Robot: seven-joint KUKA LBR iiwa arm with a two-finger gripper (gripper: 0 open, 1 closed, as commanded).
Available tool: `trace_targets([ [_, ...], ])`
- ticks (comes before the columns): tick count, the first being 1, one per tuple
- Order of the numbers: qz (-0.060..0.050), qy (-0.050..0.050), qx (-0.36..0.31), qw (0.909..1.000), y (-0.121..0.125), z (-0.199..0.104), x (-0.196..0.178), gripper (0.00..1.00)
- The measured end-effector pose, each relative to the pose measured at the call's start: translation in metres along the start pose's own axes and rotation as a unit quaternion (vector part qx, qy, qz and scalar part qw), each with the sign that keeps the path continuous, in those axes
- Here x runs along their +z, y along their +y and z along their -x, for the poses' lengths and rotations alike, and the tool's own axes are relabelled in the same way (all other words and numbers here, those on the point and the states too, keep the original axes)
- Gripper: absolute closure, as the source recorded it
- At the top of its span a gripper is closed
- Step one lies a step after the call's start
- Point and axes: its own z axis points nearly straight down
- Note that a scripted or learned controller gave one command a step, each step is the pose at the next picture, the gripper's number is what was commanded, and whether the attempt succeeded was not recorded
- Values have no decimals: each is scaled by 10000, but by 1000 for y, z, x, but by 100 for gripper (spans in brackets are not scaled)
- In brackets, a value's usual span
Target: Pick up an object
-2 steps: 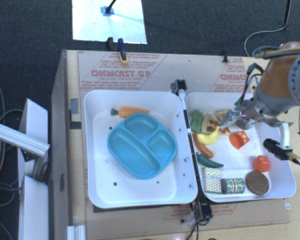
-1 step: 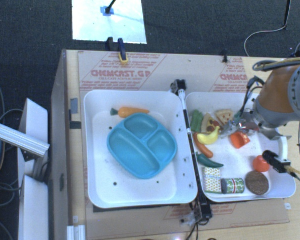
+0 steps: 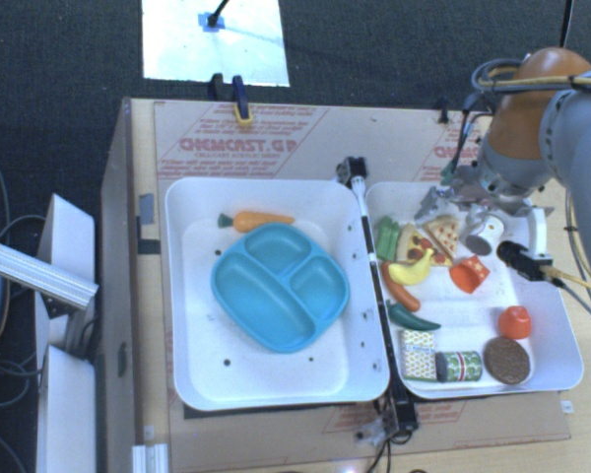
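My gripper [image 3: 460,205] hangs over the far end of the right bin [image 3: 563,361], just above a pizza slice [image 3: 441,235] and a white cup [image 3: 484,235] lying on its side. Nothing can be seen held in it. Close by lie a yellow banana [image 3: 417,267], an orange-red cup [image 3: 470,275], a green leafy piece [image 3: 387,236] and an orange sausage [image 3: 402,291]. Nearer the front are a green pepper [image 3: 411,316], a red tomato [image 3: 514,321], a brown cookie [image 3: 507,360], a small can [image 3: 459,366] and a little box [image 3: 419,353].
The left bin [image 3: 192,363] holds a blue divided plate [image 3: 279,286] and a carrot [image 3: 258,221] behind it. A black rail [image 3: 372,264] runs between the two bins. The grey arm [image 3: 571,126] reaches in over the right bin's far right corner.
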Motion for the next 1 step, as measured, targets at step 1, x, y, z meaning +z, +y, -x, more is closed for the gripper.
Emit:
trace_targets([
  [1,-18,-3,11,10000,-18,-8,-3,0],
])
